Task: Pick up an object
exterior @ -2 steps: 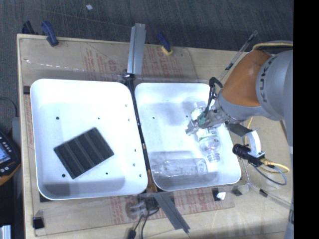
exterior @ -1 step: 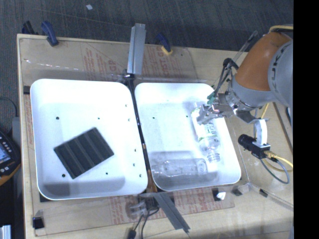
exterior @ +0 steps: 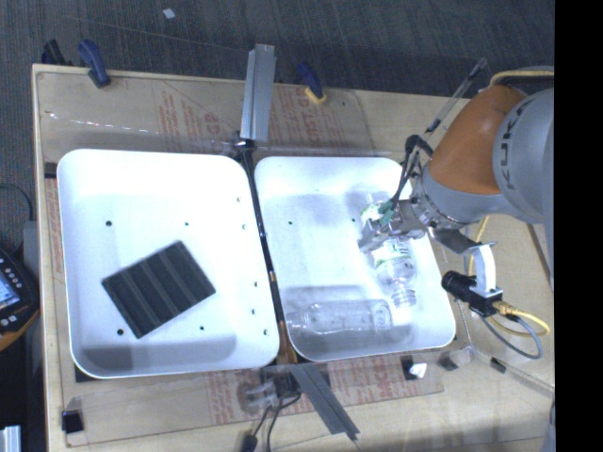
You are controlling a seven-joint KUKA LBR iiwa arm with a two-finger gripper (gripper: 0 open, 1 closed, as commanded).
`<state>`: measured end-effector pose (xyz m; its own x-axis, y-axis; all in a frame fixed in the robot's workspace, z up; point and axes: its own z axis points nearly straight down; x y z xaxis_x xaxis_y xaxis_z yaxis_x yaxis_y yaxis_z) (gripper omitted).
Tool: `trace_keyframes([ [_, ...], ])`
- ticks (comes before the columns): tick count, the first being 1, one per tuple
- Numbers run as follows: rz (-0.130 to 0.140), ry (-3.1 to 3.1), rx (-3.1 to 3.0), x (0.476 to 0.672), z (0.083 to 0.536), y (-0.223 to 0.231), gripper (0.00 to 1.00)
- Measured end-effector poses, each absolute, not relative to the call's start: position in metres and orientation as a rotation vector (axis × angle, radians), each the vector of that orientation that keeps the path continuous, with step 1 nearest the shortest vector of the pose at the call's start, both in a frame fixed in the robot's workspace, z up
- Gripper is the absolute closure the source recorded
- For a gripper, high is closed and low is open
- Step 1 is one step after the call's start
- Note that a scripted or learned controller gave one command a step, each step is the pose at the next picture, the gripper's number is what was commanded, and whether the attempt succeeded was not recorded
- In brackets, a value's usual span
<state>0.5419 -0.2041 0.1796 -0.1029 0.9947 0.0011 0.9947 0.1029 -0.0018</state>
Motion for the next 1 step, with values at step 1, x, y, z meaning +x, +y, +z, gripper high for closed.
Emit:
trace_keyframes([
  [1, 0.002, -2.326, -2.108, 0.621, 0.1735, -0.2095, 0.0],
])
